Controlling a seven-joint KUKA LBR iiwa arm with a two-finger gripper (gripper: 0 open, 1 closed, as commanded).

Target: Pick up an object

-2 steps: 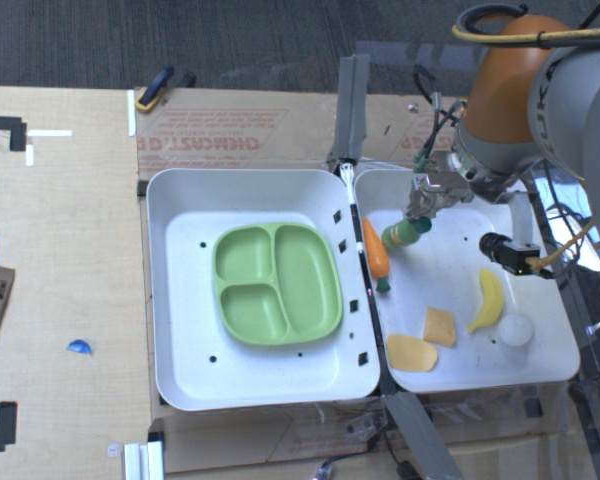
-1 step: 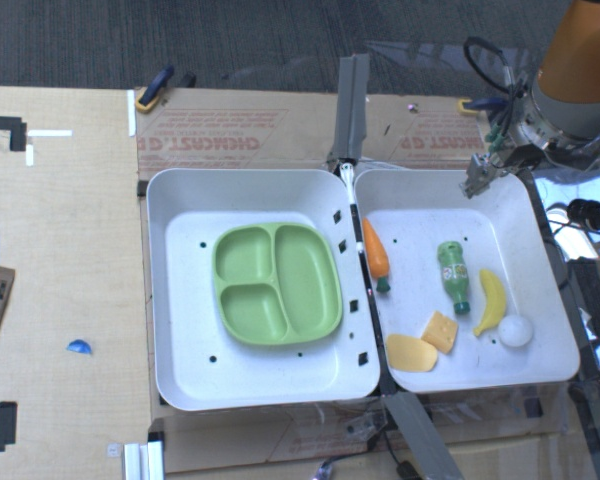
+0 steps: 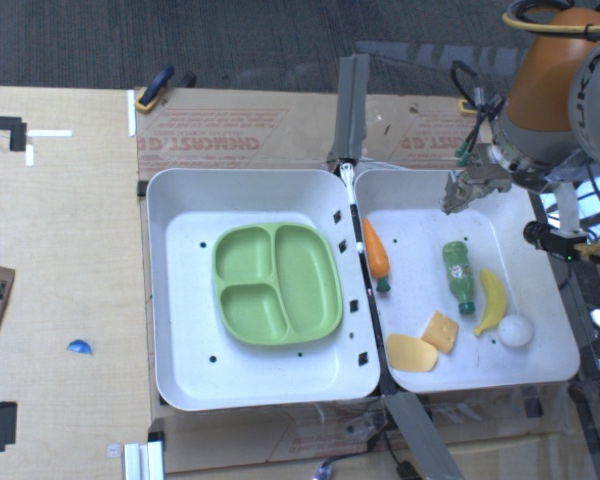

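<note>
My end effector [image 3: 467,190]: it hangs over the far edge of the right bin, near that bin's back wall; it is small and dark against clutter, so I cannot tell how it is set, and nothing shows in its grasp.
My arm [image 3: 550,78]: the orange band and grey wrist come in from the upper right, cut off by the frame's edge; cables loop round them and hide part of the wrist.
Right bin [image 3: 540,368]: white and shallow, holding all the loose objects.
Carrot [image 3: 377,253]: orange, lying just beside the bin's left wall, green tip toward the near side.
Green bottle [image 3: 458,277]: lying on its side mid-bin, label too small to read.
Banana [image 3: 491,302]: just right of the bottle, close alongside it.
White ball [image 3: 515,331]: at the banana's near end; touching or not, I cannot tell.
Yellow wedge [image 3: 441,332]: cheese-like, its corner meeting a flat yellow-orange piece [image 3: 412,353] whose kind I cannot make out.
Left bin [image 3: 170,298]: carries a green divided plate [image 3: 278,284] with three compartments.
Desk [image 3: 50,268]: pale wood, with a small blue object [image 3: 78,347] well left of the bins.
</note>
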